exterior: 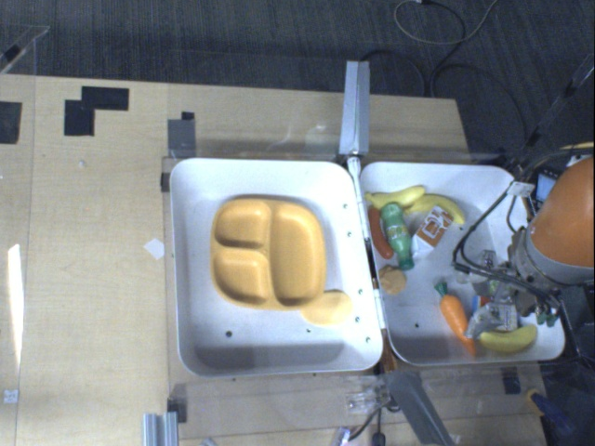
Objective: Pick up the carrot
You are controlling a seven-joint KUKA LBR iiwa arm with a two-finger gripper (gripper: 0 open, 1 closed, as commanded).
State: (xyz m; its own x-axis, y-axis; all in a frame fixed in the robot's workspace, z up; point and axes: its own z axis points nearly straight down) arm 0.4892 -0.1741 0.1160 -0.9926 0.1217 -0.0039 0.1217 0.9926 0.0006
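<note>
Carrot at the near side of the right bin, just at 9 o'clock from the claw.

The carrot (454,317) lies flat on the floor of the right bin (418,342), near its front wall, with the green end at 11 o'clock and the orange tip at 5 o'clock. The gripper (495,312) hangs over the same corner, just beside the carrot on its 3 o'clock side; nothing of the carrot is between its parts, and I cannot tell if the claw is spread or pressed together. A yellow banana (508,340) lies at 5 o'clock from the carrot, touching the front wall. Farther back, a green bottle (397,235), a red sausage (380,232), a second banana (398,197) and a small packet (437,221) are crowded together. The left bin (195,277) holds a yellow divided tray (270,251).
</note>
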